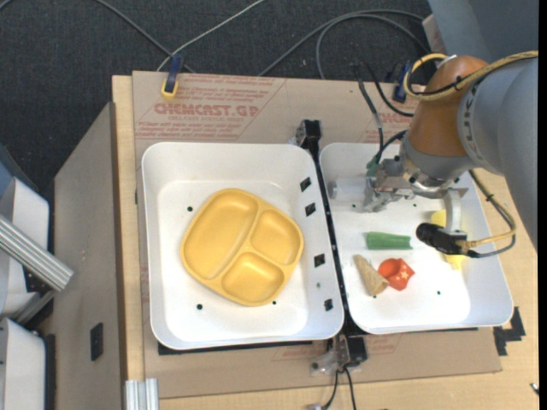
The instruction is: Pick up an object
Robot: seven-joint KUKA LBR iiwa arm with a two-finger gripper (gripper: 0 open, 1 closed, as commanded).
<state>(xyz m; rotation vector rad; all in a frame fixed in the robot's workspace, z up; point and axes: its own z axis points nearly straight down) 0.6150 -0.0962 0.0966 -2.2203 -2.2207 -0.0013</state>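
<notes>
two white bins. left bin (pixel 162 229): one yellow tray (pixel 242 246). right bin (pixel 487 301): one green piece (pixel 388 241), one red piece (pixel 396 272), one tan wedge (pixel 370 275), one yellow piece (pixel 455 259) partly hidden. gripper (pixel 382 196) hovered above green piece, grip state unclear.

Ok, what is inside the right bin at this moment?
The right bin holds a green piece, a red piece, a tan wedge and a yellow item partly covered by a black part. The tool hangs over the bin's upper area, hiding the floor beneath.
</notes>
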